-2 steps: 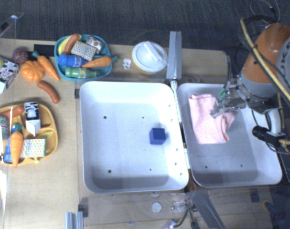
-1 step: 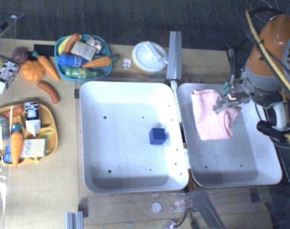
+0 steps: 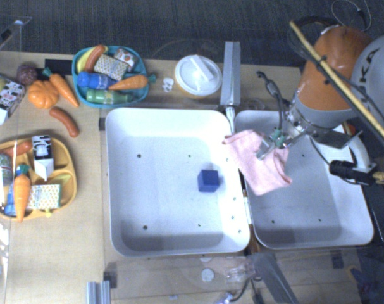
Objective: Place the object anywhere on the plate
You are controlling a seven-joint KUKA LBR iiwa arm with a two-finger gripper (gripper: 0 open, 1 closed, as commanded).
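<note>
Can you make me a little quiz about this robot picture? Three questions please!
1. True or false: the blue cube sits in the left bin.
2. What colour is the cloth draped over the edge between the two bins? A) green B) pink C) yellow
3. Fill in: the gripper is at the cloth's upper ____ corner, as the camera sees it.

Key
1. True.
2. B, pink.
3. Right; it is above the right bin.
</note>
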